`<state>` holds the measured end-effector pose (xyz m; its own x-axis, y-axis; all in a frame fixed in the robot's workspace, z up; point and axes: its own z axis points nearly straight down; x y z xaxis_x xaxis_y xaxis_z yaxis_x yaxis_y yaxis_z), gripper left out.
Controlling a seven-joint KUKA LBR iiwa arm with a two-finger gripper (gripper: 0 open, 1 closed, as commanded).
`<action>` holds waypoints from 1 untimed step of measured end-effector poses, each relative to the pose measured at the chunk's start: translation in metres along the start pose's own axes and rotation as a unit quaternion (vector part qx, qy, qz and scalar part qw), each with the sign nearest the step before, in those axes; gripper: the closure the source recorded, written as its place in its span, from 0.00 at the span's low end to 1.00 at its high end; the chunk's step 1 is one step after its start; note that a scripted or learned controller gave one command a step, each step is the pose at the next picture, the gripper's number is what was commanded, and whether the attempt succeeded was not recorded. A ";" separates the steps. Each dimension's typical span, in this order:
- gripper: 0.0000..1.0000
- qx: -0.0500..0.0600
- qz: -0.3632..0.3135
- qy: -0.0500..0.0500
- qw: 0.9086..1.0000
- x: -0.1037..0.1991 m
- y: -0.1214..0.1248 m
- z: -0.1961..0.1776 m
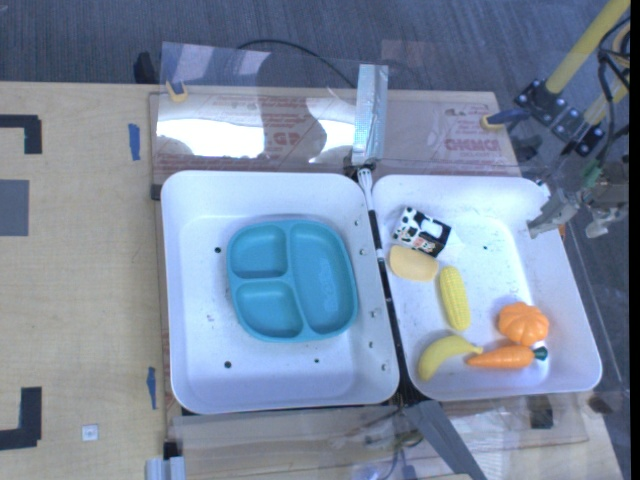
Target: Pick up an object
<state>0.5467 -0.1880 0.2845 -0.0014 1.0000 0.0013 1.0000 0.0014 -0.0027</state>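
A: What do we make of the layout? We see two white bins side by side on the worktop. The left bin carries a blue divided plate, and all the loose toys sit in the right bin.

B: We'd judge that split is deliberate: the things to pick from are gathered on the side nearest the arm. There is a black-and-white toy at upper centre, touching a pale yellow piece just below it. Then a corn cob, a banana, a carrot and a small pumpkin toward the lower right.

A: And the gripper?

B: It hangs at the right bin's upper right corner, by the rim, apart from every toy. We see nothing between the jaws, and we cannot tell whether they are spread or closed; that area is cluttered with cables.

A: Any writing we can read?

B: Behind the bins a clear sheet covers red printing, mirrored or blurred, so we cannot read it. The black-and-white toy's markings are too small to make out.

A: So nothing is picked up yet; we'd guess the pumpkin or corn cob, standing freest, are easiest.
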 end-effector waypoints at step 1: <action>0.00 0.002 -0.070 0.001 0.998 0.053 -0.068 0.090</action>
<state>0.4783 -0.1355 0.1947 -0.1409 0.9900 0.0029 0.9900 0.1409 -0.0058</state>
